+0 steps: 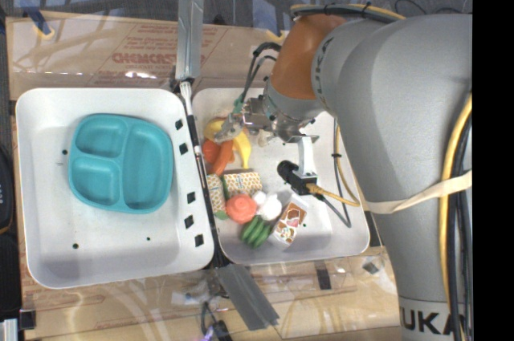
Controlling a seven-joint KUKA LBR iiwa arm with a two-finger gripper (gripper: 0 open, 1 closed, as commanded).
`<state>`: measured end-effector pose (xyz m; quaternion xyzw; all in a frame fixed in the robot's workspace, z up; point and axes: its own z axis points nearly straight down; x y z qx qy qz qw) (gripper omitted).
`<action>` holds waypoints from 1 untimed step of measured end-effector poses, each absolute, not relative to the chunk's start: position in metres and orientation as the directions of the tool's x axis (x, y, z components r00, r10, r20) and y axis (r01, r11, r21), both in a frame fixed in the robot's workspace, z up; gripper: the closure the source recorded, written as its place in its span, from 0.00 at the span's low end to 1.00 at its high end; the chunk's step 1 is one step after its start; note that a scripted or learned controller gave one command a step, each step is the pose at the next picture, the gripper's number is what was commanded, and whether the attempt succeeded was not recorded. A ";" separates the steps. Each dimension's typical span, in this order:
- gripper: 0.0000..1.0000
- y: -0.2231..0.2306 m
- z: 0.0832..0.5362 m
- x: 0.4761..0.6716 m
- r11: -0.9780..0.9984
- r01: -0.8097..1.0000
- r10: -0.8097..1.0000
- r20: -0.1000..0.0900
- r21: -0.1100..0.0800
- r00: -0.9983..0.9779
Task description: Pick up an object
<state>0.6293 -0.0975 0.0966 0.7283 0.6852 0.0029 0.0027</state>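
Camera view: looking down at a slant on two white bins side by side on the worktop, arm [377, 91] coming in from the right.
Left bin [40, 195]: has a teal divided plate [120, 161] lying flat in the middle. Looks like the drop-off side, though that's my guess.
Right bin [345, 239]: this is where the pickable stuff is, all crowded against the divider side.
Pile: banana [241, 145] and a carrot [220, 156] up top, a waffle-looking block [242, 182] under them, then a tomato [241, 208], a white egg-ish thing [271, 208], green pods [257, 231] and a small printed carton [291, 221] at the near end.
Gripper [250, 123]: down low in the right bin, right over the banana end of the pile, wrist tipped in from the right, so it's probably going for the banana or carrot.
Jaws: can't tell. The wrist and cables hide them, so no idea if they're spread or closed, and I see nothing between them.
Black bit: a dark piece [292, 176] sits just right of the pile, can't say what it is.
Task status: I'd call it mid-attempt, nothing visibly lifted.
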 end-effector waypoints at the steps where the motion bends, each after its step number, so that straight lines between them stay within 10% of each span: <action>1: 1.00 -0.097 0.106 0.630 -0.058 0.998 0.998 0.002 0.006 0.058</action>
